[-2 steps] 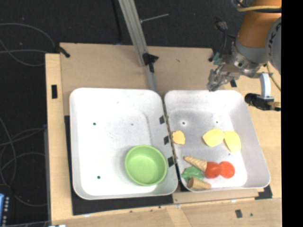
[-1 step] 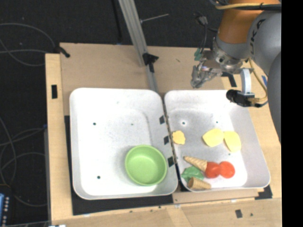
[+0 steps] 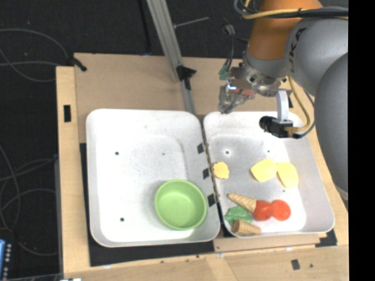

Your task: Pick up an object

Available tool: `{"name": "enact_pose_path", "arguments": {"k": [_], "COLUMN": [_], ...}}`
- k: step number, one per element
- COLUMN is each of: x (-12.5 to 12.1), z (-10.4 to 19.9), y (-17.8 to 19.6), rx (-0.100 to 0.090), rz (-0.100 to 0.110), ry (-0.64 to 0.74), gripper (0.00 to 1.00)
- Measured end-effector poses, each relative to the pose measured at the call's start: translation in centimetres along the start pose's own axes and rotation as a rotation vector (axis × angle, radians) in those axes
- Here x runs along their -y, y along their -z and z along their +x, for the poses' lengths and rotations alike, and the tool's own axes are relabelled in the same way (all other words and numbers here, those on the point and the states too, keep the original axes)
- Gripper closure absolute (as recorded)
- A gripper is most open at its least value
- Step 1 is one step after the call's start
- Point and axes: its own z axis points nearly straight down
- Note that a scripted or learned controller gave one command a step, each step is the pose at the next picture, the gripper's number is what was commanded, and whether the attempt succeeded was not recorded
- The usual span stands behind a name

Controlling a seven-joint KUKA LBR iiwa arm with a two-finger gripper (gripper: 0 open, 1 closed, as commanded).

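Small toy foods were seen clustered at the near end of the right bin [image 3: 304,157]: three yellow pieces [image 3: 263,170], two red tomatoes [image 3: 272,210], two cones [image 3: 242,202]. Judged light and rigid, they seemed best pinched across their width. One green bowl [image 3: 180,204] lay in the left bin [image 3: 117,133]. The gripper [image 3: 227,105] hung over the right bin's far rim; its state could not be told.

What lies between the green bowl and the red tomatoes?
In the camera view, between the green bowl and the red tomatoes lie the bins' touching walls and an ice-cream cone.
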Motion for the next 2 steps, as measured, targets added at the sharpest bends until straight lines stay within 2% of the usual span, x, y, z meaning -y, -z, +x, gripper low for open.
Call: {"name": "enact_pose_path", "arguments": {"k": [2], "x": [0.4], "z": [10.6], "y": [-1.6], "rx": [-0.001], "rz": [0.0], "ry": [0.001], "gripper": [1.0]}}
